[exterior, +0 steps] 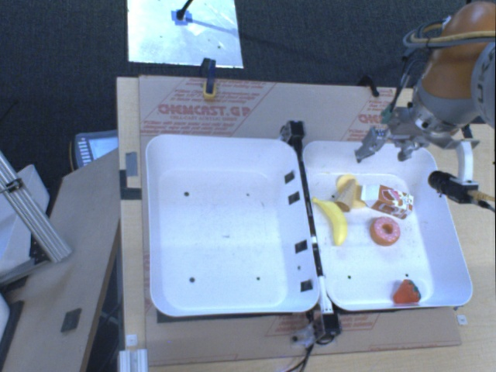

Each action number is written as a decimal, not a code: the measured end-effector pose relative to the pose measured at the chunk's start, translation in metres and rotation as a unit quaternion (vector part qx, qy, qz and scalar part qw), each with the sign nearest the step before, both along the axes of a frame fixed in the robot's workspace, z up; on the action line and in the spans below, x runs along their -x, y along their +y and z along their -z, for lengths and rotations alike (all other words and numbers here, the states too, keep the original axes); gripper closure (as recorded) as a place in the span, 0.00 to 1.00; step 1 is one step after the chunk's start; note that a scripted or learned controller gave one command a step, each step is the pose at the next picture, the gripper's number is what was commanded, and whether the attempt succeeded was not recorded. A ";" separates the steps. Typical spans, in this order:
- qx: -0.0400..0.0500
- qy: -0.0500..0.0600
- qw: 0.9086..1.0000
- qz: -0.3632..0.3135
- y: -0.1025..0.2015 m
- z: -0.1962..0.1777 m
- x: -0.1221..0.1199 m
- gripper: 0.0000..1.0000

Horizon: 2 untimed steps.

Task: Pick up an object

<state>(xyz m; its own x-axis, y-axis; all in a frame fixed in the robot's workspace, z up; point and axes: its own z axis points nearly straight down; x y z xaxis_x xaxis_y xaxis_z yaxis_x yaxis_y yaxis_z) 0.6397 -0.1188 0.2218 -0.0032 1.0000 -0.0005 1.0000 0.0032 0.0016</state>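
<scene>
Yellow banana (pixel 334 217) lies below the hand (pixel 385 147); fingers spread, holding nothing.

Robot lab, test bench setup.
Two white bins (pixel 225 231) clipped side by side on a labelled board (pixel 232 103), grey/orange arm (pixel 457 60) w/ cables overhead, metal plate (pixel 184 22) on dark carpet, aluminium rail (pixel 31 215) at left.
</scene>
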 end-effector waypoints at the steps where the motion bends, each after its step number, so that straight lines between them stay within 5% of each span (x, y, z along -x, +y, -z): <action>1: 0.001 -0.007 1.000 -0.001 -0.028 0.107 0.013 0.00; 2: 0.002 -0.002 1.000 0.003 -0.092 0.117 0.020 0.00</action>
<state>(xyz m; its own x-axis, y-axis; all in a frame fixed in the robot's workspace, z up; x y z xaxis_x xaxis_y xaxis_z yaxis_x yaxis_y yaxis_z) 0.6197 -0.2103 0.1051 0.0025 1.0000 -0.0036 1.0000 -0.0025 0.0055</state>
